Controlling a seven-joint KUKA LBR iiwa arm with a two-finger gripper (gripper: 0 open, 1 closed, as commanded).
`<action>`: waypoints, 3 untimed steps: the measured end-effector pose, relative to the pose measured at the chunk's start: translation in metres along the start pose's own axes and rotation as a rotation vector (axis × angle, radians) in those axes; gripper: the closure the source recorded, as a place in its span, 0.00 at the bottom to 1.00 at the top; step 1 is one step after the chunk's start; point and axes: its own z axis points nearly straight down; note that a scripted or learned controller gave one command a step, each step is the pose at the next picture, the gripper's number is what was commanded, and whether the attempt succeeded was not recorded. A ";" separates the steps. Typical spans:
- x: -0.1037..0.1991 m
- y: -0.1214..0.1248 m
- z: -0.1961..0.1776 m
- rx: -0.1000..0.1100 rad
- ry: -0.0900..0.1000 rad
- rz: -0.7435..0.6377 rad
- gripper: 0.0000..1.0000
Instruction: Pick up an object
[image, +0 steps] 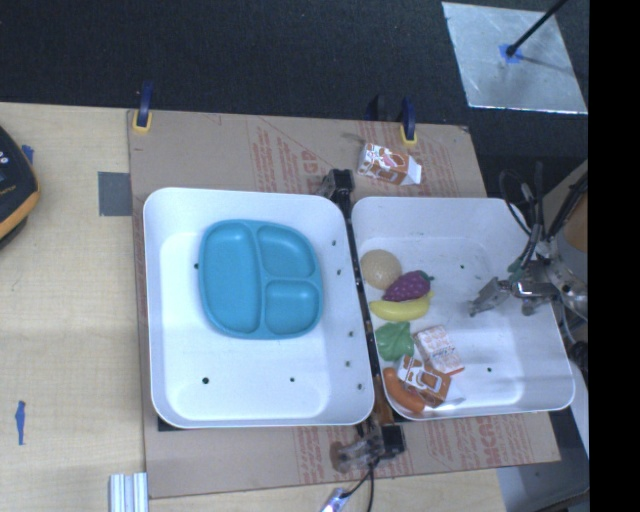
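Camera view from above, at a slant: light wooden bench (60, 330) under a sheet of brown cardboard (270, 155) printed with faint red lettering, pinned at the far edge by two clamps with blue handles (144, 106). Beyond the bench, dark carpet (250, 45), and on it a pale square sheet (515, 55) crossed by a thin dark rod with a blue mark. At the far left edge, part of a yellow and black device (14, 190); beside it, a strip of grey tape (114, 193) on the wood.

On the cardboard, two shallow white bins side by side. In the left bin (250, 400), a blue divided plate (262, 278), lying flat. In the right bin (520, 380), along its left wall, a cluster of toy food: a beige round piece (380, 267), purple grapes (408, 286) resting on a yellow banana (400, 310), a green piece (393, 340), two small red-and-white cartons (432, 362), an orange piece (400, 392) near the front corner. A third such carton (389, 165) outside, on the cardboard behind the right bin.

Gripper (487, 299) low over the right half of the right bin, well apart from the toy food, fingers spread, grasping nothing.
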 end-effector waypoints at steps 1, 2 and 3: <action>0.113 0.015 0.008 0.000 0.001 -0.004 0.00; 0.115 0.070 0.047 -0.001 -0.001 -0.001 0.00; 0.116 0.089 0.046 -0.003 0.000 0.001 0.00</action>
